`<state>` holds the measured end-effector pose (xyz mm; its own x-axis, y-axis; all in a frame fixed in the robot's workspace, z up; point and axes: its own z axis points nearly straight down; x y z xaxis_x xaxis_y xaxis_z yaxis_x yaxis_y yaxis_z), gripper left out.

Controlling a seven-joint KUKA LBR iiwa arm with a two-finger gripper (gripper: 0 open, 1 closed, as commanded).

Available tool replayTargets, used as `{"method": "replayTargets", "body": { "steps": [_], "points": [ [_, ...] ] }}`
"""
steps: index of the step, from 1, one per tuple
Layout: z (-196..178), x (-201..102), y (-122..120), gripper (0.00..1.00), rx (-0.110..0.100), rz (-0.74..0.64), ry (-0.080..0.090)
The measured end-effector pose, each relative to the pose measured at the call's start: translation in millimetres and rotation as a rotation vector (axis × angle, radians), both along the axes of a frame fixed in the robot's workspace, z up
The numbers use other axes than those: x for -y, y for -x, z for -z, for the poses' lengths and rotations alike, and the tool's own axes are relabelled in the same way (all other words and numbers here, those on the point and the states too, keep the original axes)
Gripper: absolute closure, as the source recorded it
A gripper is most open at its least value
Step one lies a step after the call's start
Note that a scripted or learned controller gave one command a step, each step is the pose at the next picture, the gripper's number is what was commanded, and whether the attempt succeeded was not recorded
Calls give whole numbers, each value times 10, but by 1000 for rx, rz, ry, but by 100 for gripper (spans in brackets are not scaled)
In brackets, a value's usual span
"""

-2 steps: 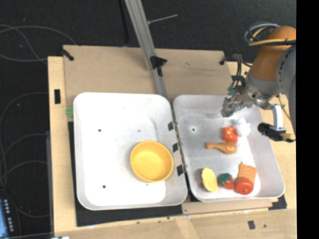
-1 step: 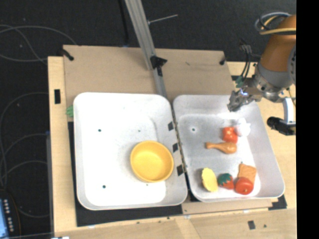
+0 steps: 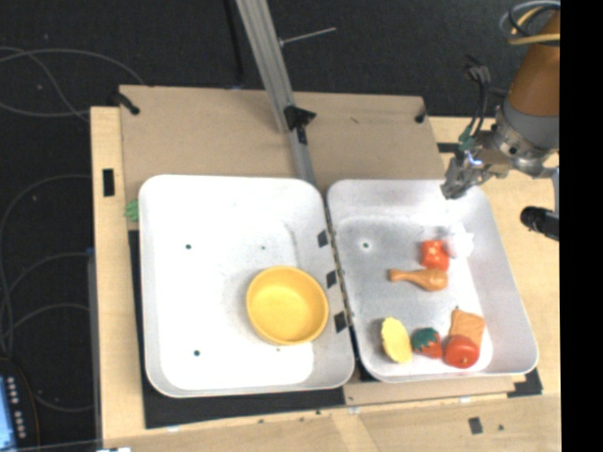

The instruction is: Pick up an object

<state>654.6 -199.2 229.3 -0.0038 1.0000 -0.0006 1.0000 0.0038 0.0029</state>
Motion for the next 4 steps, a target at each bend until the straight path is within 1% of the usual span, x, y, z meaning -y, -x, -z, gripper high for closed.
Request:
{"method": "replayTargets", "body": {
  "steps": [1,2,3,4],
  "points": [
    [-44,-608,-38,100,-2,-4,-2],
    [-78,-1035,-13,100,-2,-3,-2],
    [1,-1564,-15,100,-3,-3,-1],
    [-124,-2126,80,100,-3,-5,-4]
  ]
}}
